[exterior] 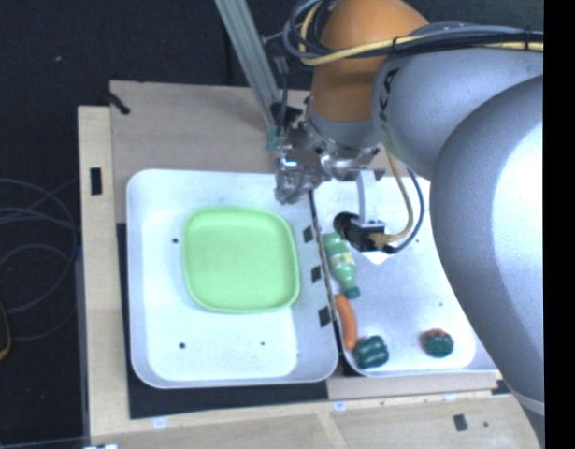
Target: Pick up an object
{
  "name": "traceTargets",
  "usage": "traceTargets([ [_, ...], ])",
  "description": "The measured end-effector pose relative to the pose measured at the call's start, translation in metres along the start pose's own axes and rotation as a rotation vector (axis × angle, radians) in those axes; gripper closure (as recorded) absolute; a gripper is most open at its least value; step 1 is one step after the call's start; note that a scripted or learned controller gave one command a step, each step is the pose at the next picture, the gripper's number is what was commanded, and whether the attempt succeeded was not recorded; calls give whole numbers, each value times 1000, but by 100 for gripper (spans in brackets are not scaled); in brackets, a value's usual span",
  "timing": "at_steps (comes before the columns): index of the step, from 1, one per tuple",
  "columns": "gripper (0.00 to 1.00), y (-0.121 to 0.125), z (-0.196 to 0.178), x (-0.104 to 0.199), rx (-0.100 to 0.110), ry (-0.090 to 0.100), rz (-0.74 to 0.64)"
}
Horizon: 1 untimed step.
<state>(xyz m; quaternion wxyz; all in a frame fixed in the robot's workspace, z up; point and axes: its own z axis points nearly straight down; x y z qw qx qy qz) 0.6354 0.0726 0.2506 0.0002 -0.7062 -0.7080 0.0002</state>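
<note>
**Arm over the bins' divide**

The arm (pixel 474 148) loomed right of the green plate (pixel 240 258). The gripper (pixel 292 187) hung past the plate's upper right corner, its state unclear. A carrot (pixel 346 318) and a green block (pixel 370 351) lay right of the plate.

You are looking down from one fixed camera above the worktop (pixel 203 120), tilted at a slant. Take the left bin (pixel 156 344) as your landmark: it sits near the middle of the view, the right bin (pixel 409 288) just beside it. The arm (pixel 474 138) enters from the right, close under the lens, looming large over the right bin's far side.
</note>
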Motion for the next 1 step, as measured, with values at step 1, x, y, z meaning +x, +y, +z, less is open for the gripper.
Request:
traceTargets([
  [1, 0, 0, -1, -2, -1, -1, 3],
])
